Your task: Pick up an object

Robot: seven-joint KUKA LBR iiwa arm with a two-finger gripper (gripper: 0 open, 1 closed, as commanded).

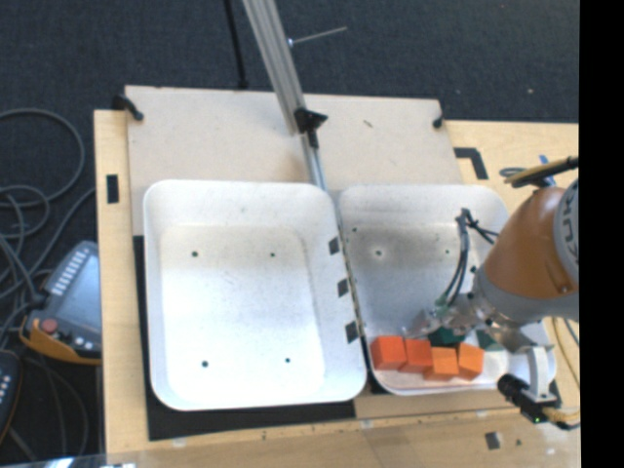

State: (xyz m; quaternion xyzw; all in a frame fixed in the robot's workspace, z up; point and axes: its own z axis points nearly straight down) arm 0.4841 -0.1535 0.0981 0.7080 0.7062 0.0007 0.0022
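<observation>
At the near edge of the right bin (390, 222): orange blocks under the gripper.
Four orange blocks (430, 356) lie in a row along the bin's near wall, touching one another; a small dark green object (450, 337) sits just behind them. Gripper (450, 328) hangs directly above the green object and the row, partly hidden by the wrist; its opening state cannot be determined. Orange band (526, 247) of the arm covers the bin's right side. Left bin (244, 291) adjoins.
</observation>
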